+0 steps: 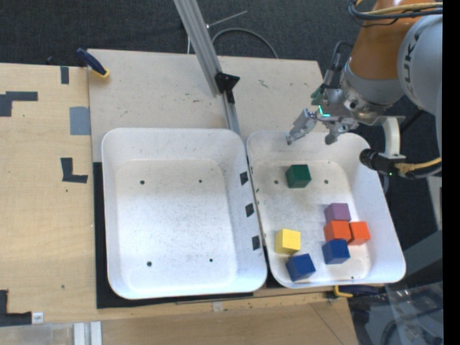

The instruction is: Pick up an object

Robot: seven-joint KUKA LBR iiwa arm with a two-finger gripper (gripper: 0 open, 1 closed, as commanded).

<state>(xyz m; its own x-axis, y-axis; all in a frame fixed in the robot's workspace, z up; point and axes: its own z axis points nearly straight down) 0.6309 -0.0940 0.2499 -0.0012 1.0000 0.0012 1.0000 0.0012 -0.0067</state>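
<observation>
Green cube (pixel 298 175) sits in the right bin (pixel 381 214), upper part, a bit left of centre, alone, well apart from the other blocks. It's a cube so no real long axis; its edges sit roughly square to the bin walls, maybe slightly turned.

Gripper (pixel 314 131) hangs above the bin's far rim, just beyond the green cube and a little to its right, not touching it. Fingers spread wide, nothing between them; one finger (pixel 298 132) points down-left, the other sits to the right near the rim. Arm comes in from the right, orange band at top right, grey wrist tilted so the tool points down and left twd the bin. A small teal light shows at the wrist.

Rest of right bin: purple cube (pixel 337 212) w/ orange cube (pixel 336 230) touching just below it, second orange cube (pixel 359 232) beside that, blue cube (pixel 335 251) under them; yellow cube (pixel 290 240) and another blue cube (pixel 300 266) close together nr the front left.

Left bin (pixel 115 192) lies next to it, walls touching at the middle; I see only speckled white floor w/ a few dark dots. A metal rail (pixel 203 42) slants down to the join btwn bins.
</observation>
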